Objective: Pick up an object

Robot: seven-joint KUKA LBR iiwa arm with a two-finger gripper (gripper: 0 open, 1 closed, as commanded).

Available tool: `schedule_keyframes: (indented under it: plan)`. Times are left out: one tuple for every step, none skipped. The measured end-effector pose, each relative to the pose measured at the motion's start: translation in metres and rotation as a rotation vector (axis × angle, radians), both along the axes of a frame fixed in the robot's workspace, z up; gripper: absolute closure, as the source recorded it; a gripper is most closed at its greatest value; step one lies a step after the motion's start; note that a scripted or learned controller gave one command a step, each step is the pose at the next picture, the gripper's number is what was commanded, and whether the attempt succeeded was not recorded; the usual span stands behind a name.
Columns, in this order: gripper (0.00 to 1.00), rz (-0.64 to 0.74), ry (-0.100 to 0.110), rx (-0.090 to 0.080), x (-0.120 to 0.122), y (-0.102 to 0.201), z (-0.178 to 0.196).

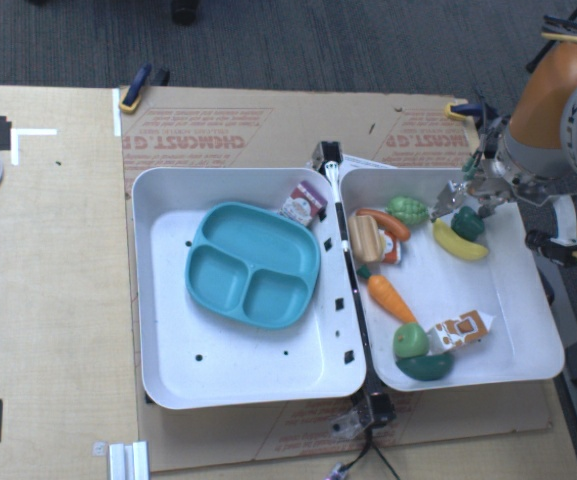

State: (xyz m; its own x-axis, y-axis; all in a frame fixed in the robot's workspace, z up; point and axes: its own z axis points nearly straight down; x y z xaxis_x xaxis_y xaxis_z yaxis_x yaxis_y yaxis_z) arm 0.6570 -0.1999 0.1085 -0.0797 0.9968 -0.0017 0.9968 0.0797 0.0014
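Observation:
My gripper (467, 204) hangs low over the far right part of the right bin (513, 298). Directly beneath it lies a small dark green toy (468, 225), which rests against a yellow banana (460, 243). Whether the gripper touches the green toy is not clear from this angle. A light green leafy toy (406, 209) lies just left of the gripper. Further left is a hot dog (370, 236). Toward the bin's front are an orange carrot (391, 299), a green apple (409, 340), a dark green vegetable (429, 367) and an orange-and-white carton (461, 329).
The left bin (168, 298) holds a teal divided plate (253, 265) and a small wrapped packet (304, 204) at its far right corner. The divider wall (345, 268) between the bins runs close to the hot dog. The arm's orange band (556, 93) rises at the right.

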Motion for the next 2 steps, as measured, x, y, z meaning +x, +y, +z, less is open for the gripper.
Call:
schedule_keyframes:
  plan:
    - [1.00,0.003,-0.001,-0.001,0.001,0.000,0.010]
    - [1.00,-0.069,0.000,0.000,-0.005,0.025,0.202]
